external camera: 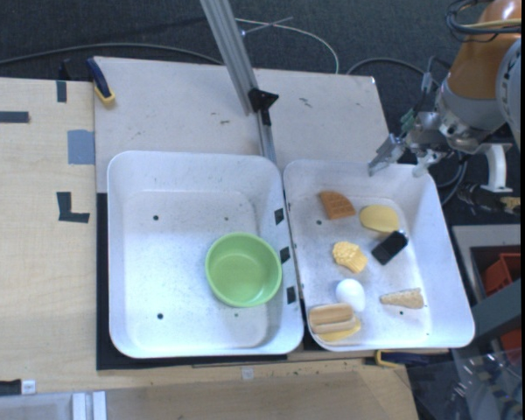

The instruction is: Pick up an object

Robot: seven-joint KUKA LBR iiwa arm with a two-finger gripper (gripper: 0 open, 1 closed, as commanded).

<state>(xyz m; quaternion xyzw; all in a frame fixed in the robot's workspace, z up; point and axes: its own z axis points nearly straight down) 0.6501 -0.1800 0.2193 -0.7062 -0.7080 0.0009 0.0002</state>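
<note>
Green bowl (242, 269) in left bin (131, 234), toy foods in right bin (437, 234)

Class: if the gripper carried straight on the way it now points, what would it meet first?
The gripper points down-left over the right bin's far rim; probably the bin floor near the brown toast-like piece, though depth is unclear.

The gripper (394, 157) hangs over the far rim of the right bin (446, 261). Just in front of it lie a bread slice (337, 205) and a round piece (380, 218). Farther forward sit a block (389, 247) and a lumpy piece (349, 255), then an egg (350, 293), a wedge (404, 299) and a bun (334, 320). Well to its left and forward, a bowl (242, 269) rests in the left bin (157, 234).
</note>
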